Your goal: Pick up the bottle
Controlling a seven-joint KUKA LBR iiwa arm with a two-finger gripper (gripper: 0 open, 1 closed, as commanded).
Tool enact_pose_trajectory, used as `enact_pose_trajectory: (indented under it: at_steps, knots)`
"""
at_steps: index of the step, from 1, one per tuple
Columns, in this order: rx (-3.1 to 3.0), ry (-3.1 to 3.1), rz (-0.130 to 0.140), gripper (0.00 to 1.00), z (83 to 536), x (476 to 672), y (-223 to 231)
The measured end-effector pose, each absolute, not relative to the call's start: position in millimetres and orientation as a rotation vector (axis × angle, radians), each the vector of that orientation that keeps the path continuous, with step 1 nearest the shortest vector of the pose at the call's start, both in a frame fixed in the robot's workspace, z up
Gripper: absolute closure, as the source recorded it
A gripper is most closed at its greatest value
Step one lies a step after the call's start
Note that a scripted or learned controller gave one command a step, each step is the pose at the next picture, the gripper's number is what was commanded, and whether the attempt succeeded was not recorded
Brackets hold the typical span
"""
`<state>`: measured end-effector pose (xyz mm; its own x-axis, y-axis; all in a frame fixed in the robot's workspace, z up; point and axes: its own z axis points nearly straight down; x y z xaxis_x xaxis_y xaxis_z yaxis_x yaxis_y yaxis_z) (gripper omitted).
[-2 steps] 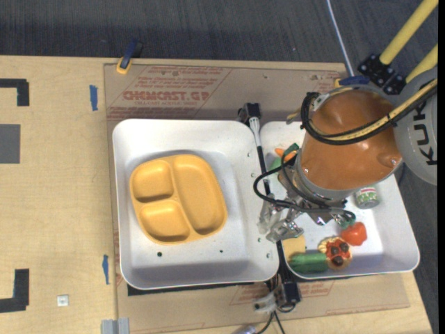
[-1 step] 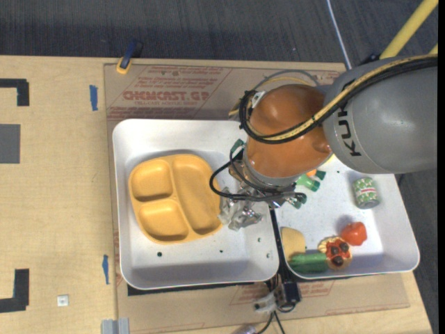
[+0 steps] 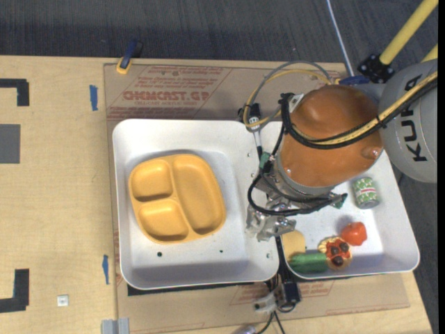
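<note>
Arm low over right bin

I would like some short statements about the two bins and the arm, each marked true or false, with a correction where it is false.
1. A yellow divided plate lies in the left bin. True.
2. The plate has three compartments. True.
3. The gripper hangs over the plate. False: it is near the divide between the two bins, beside the plate.
4. A green object lies in the right bin. True.
5. The red object lies in the left bin. False: it lies in the right bin.
</note>
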<state>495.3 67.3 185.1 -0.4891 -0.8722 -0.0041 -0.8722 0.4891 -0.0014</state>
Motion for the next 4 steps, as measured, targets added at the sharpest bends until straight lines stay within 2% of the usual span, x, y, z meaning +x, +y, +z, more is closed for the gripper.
enact_pose_trajectory:
  at_steps: [1,2,3,4]
  knots:
    - [-1.991,2.428,0.001,1.00,185,479.7,31]
    - [-2.419,1.998,0.002,1.00,185,479.4,79]
    - [-2.562,1.812,0.000,1.00,201,479.8,45]
    - [-2.888,1.231,0.003,1.00,185,479.0,68]
